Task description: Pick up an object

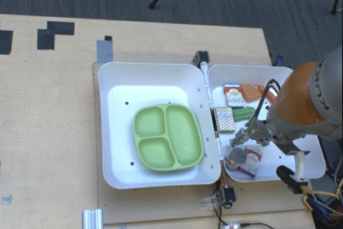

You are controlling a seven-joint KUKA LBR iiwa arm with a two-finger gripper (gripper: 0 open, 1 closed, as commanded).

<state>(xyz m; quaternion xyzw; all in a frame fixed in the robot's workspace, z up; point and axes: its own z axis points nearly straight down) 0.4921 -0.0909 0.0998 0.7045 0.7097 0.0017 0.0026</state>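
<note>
A single fixed camera looks down on the bench (48, 131) at a slant from above. Dark carpet crosses the top of the frame, the two white bins (115, 131) sit lower centre and right, and the arm (316, 94) enters at the right edge.

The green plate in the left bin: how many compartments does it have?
3. The green plate has one long compartment along its right side, one at the upper left and one at the lower left. It lies in the left bin.
</note>
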